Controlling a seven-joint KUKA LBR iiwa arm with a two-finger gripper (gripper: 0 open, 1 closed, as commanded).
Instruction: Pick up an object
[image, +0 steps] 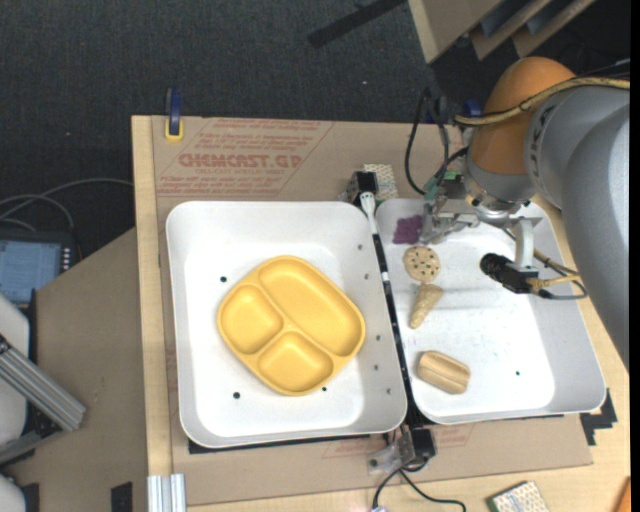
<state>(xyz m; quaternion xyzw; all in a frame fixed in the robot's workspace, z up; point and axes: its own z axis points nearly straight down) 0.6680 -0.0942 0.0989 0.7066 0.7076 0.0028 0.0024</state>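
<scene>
**Figure 1. Hand over the far corner of the right-hand bin, purple piece just beside it**

My hand (440, 222) hangs over the far end of the right-hand bin (520, 340), close to the wall it shares with the left-hand bin (200, 250). From this slanted overhead view I cannot tell whether the hand is spread or pressed together, and nothing is visibly held in it.

The purple piece (406, 229), which I judge the likeliest object to take, lies on the bin floor just beside the hand, on the side toward the shared wall. It is small, flat and dull violet. Its outline is partly masked by my wrist, so I cannot read its long axis. Reaching it should call for a short sideways shift toward that wall, then a descent.

A chocolate-chip cookie (422, 263) lies near the hand too, on the side toward the view's lower edge. An ice-cream cone (424, 303) and a bread roll (443, 371) lie beyond it in the same direction.

The left-hand bin carries a yellow divided plate (290, 323). Both bins rest on the brown table (250, 160).
</scene>
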